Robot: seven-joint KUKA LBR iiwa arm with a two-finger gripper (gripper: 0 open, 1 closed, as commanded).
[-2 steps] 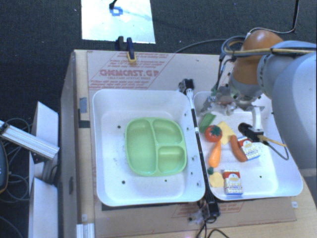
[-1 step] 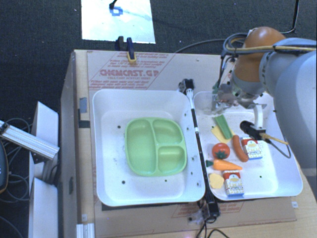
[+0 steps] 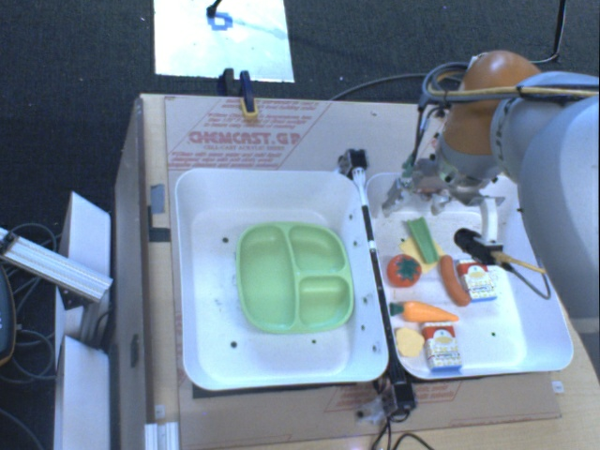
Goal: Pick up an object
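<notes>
My gripper (image 3: 433,187) hangs over the far end of the right bin (image 3: 544,331), under the grey wrist with the orange band. Just in front of it lies a green stick (image 3: 422,239) on a yellow wedge (image 3: 413,252). Nearer the camera are a red tomato (image 3: 404,270), a brown sausage (image 3: 454,281), a small carton (image 3: 479,283), an orange carrot (image 3: 425,312), a yellow disc (image 3: 409,342) and a second carton (image 3: 442,348). Nothing shows in the gripper's hold.
The left bin (image 3: 206,345) holds a green divided plate (image 3: 292,277). A black divider bar (image 3: 370,251) runs between the bins. The bench's cardboard top (image 3: 244,134) lies behind them, with a blue clamp (image 3: 246,87) at its far edge.
</notes>
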